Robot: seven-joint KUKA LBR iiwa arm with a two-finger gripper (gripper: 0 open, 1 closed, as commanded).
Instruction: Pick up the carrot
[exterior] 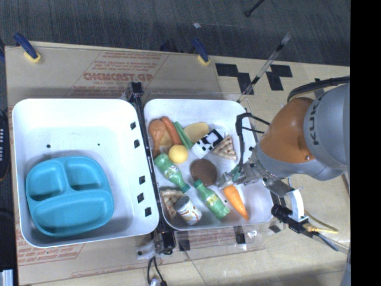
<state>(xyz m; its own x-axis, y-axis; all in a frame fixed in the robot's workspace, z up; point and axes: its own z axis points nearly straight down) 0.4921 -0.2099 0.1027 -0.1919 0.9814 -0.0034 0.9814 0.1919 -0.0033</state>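
The carrot (236, 199) lies in the right bin (178, 107), near its front right corner, just right of a green bottle (212, 199) and below a brown ball (204, 171). It looks like a light, stiff, smooth toy (likely slippery), best pinched across its thick orange middle. The gripper (238, 174) sits just above the carrot's top; its state I cannot tell, hidden under the wrist.

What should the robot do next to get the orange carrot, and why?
Probably lower the tool a little toward the near side, onto the top of the carrot. The tool sits just above the carrot's thick end in the right bin, and the green bottle lies close beside it, so a small, careful drop seems best.
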